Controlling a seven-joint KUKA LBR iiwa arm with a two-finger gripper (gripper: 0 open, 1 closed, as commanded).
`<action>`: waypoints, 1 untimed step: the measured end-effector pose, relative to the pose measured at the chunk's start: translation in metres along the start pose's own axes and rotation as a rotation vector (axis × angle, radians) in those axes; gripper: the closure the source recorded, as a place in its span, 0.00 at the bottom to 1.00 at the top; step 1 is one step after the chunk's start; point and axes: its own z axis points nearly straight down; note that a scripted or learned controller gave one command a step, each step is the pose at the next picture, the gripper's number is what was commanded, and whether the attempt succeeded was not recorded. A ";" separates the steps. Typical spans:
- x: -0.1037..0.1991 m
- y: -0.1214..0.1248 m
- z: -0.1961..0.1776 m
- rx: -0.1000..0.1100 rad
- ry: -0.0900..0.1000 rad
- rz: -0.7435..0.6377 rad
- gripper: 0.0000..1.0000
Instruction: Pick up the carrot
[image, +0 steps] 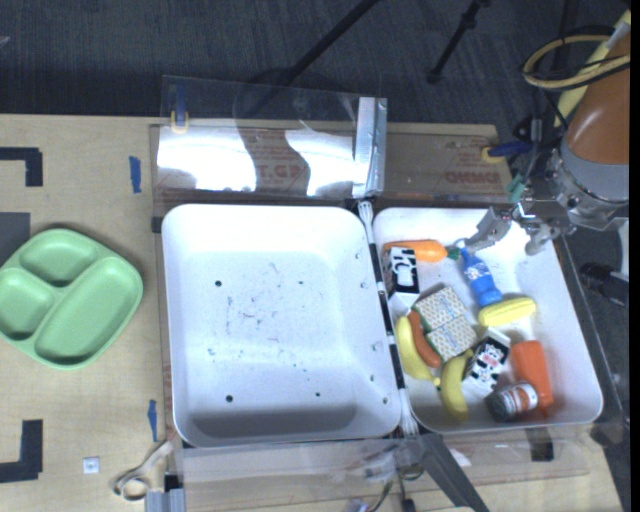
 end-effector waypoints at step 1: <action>0.000 0.000 0.000 0.000 0.000 0.000 0.00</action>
